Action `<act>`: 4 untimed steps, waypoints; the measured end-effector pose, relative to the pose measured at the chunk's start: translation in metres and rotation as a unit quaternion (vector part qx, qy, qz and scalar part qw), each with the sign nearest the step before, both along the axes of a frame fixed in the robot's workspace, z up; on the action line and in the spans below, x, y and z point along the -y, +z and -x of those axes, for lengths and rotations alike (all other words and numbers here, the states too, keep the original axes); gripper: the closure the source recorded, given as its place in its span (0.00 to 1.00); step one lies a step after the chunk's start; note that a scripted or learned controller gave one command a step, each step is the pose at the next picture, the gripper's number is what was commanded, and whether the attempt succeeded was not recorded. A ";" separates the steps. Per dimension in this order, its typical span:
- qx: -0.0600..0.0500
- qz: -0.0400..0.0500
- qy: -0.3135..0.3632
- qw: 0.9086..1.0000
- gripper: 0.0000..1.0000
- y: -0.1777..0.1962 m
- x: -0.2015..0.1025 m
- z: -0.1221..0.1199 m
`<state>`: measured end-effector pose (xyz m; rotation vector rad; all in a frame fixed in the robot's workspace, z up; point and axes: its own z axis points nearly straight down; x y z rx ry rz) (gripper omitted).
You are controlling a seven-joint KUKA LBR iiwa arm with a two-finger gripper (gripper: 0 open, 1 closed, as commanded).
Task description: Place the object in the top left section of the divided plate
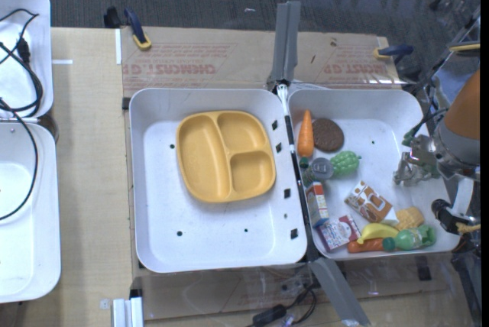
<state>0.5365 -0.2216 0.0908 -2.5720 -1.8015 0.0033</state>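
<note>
At right edge, pincer: the gripper (412,169) hangs over the right bin (374,113), near its right wall; whether it is open or closed cannot be told, and nothing shows in its grasp.
Nearest items: a snack packet (368,202), a corn piece (410,217) and a banana (378,231) lie below-left of it.
Further left: green grapes (344,163), a brown cookie (328,134), a carrot (306,134).
Left bin (153,226): the yellow divided plate (226,155) lies here, apart from all the toys.
</note>
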 end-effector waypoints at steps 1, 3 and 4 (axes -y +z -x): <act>0.000 -0.001 0.192 0.981 1.00 0.000 -0.007 0.017; -0.001 -0.001 -0.098 0.995 1.00 0.000 -0.003 0.027; 0.000 -0.001 0.059 0.998 1.00 0.000 -0.017 0.060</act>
